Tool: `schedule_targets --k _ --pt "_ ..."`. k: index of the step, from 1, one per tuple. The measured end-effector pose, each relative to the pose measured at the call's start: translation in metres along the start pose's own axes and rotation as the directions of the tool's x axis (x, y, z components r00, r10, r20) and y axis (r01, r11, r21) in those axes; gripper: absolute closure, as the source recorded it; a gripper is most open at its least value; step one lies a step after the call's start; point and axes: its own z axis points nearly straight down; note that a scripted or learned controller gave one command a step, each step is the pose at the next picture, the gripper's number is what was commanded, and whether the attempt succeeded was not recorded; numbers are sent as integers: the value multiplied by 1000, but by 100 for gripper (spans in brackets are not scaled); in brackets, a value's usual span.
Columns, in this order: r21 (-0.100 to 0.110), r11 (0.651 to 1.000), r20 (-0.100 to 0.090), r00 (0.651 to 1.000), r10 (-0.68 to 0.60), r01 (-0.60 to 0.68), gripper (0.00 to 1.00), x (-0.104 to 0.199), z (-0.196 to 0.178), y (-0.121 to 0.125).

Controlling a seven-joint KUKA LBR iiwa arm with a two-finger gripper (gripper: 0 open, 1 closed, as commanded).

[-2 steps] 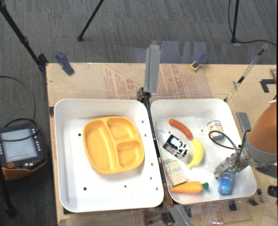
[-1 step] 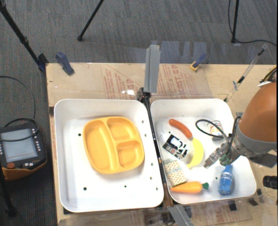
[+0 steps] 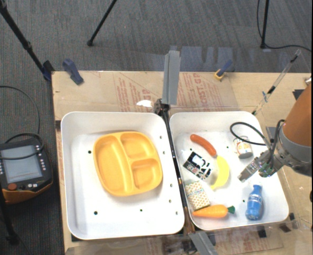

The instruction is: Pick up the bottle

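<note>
Where gripper (image 3: 250, 172) hovers, rounded blue bottle (image 3: 254, 202)

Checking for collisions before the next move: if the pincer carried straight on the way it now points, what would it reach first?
The pincer points left and slightly down in the view, toward the banana. That looks like the first thing in its line, though its height above the bin is unclear.

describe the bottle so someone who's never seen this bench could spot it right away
Look in the right-hand white bin, at its near right corner. The bottle lies there, just right of the carrot and below the gripper. It is the only blue thing in the bin.
</note>
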Motion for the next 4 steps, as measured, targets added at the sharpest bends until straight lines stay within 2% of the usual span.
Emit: schedule_targets --k 1,2,3,4 --pt "-1 973 0 973 229 -229 100 -73 0 -34" --pt "-1 973 0 973 229 -229 0 -73 0 -34" --pt "1 951 -2 951 311 -311 0 -55 125 -19" --pt "-1 965 -1 965 262 -262 0 -69 143 -40"
